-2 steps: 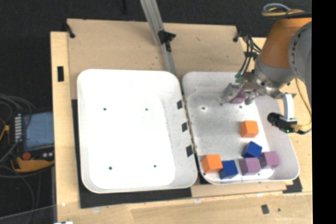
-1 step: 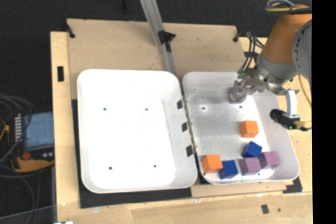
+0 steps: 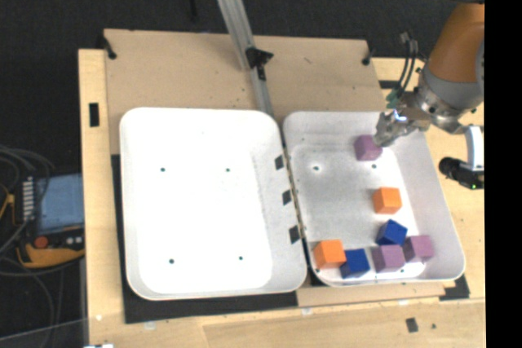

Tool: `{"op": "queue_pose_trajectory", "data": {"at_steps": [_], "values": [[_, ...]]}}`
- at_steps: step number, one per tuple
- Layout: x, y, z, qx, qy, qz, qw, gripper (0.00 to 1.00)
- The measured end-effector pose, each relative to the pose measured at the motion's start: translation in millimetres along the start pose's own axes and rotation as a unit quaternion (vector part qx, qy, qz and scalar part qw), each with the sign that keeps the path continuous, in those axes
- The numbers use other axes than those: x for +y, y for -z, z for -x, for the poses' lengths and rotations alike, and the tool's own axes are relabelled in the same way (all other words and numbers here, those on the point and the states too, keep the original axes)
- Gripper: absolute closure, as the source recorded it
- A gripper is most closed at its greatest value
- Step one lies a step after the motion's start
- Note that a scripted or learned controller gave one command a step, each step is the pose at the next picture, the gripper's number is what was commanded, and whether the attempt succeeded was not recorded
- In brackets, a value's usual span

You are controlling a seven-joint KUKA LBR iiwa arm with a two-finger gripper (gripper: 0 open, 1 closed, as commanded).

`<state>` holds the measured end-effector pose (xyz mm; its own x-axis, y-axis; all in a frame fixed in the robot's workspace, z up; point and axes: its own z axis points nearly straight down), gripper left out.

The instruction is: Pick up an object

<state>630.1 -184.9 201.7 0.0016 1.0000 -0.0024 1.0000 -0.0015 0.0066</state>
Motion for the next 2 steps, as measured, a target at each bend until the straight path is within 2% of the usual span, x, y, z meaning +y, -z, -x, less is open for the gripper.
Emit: {"op": "queue_pose_trajectory", "data": {"at_steps": [1,2], "values": [[1.0,14.3,0.9,0.001,0.001,-0.001,1.0,1.0],[-13.0,20.3,-59.7,0.002,0.004,-0.003,1.0,1.0]]}}
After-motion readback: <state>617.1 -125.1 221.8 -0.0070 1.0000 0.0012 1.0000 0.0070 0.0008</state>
